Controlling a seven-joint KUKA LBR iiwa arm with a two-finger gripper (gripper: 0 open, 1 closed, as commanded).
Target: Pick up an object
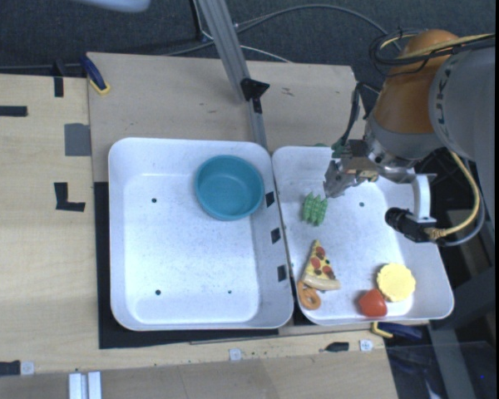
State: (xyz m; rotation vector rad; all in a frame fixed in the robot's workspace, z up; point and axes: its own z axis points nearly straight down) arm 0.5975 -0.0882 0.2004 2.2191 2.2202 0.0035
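four small things lie loose in the right bin (416,239), and the green ridged piece (313,210) sits nearest the gripper (336,183), so i judge it the likely pick. it rests flat on the bin floor in the upper left part, close to the wall that meets the left bin (141,248). the gripper hangs just above and to the right of it, tips pointed down toward the floor; nothing is seen between them, so it holds no object, and how wide it stands cannot be told from this angle. the arm (424,81) reaches in from the right, which explains the slanted approach over the bin's upper edge.

further down lie a pizza slice (319,267), a small orange ring (308,298) just below it, a red ball (373,304) and a yellow round piece (396,282) touching or nearly touching near the lower right corner. a blue bowl (229,187) stands alone in the left bin, upright, well apart from the gripper. the pick looks not yet begun.
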